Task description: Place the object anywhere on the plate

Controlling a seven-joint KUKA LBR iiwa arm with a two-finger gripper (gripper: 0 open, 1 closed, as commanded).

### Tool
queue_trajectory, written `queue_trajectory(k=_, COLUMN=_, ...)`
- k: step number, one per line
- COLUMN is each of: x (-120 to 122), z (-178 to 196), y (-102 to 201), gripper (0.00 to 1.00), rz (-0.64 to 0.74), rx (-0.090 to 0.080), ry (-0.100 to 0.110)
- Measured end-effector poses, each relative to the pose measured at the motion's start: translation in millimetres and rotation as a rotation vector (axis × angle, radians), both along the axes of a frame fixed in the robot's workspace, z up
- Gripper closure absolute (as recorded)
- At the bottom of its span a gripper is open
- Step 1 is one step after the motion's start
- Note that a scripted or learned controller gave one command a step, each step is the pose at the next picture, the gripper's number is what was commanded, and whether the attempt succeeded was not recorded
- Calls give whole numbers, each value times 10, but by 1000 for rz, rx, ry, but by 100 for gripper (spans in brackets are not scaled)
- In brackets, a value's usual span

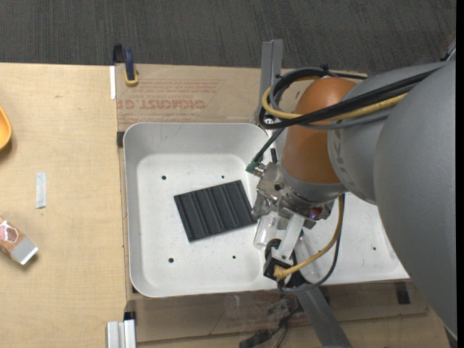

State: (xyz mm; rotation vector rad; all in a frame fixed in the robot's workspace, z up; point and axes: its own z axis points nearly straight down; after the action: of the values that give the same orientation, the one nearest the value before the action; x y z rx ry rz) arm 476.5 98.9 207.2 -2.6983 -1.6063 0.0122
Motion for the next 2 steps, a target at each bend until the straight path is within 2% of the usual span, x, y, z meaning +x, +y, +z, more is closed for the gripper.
queue_trajectory(k=1, x=9, z=140, y=-60, gripper=100, rz=-197, rx=-1, ry=-4)
queue_trajectory(k=2, x=2, z=190, y=197, gripper=100, rz=-107, rx=-2, ry=-2)
